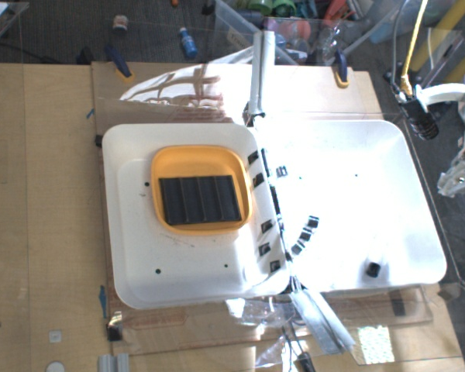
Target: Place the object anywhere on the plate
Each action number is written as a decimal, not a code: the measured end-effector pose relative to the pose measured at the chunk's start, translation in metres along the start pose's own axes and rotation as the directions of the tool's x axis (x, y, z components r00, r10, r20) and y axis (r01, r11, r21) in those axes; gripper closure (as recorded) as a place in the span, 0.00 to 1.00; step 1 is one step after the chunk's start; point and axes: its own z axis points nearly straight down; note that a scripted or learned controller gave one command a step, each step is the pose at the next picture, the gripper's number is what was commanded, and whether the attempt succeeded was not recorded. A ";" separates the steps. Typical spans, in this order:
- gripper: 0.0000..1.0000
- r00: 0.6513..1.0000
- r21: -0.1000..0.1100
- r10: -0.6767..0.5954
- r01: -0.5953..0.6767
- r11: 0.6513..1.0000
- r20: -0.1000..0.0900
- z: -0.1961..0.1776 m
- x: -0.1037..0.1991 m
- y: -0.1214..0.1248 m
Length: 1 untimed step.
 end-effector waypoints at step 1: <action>1.00 0.996 0.000 -0.093 0.093 0.996 -0.003 0.023 0.018 -0.006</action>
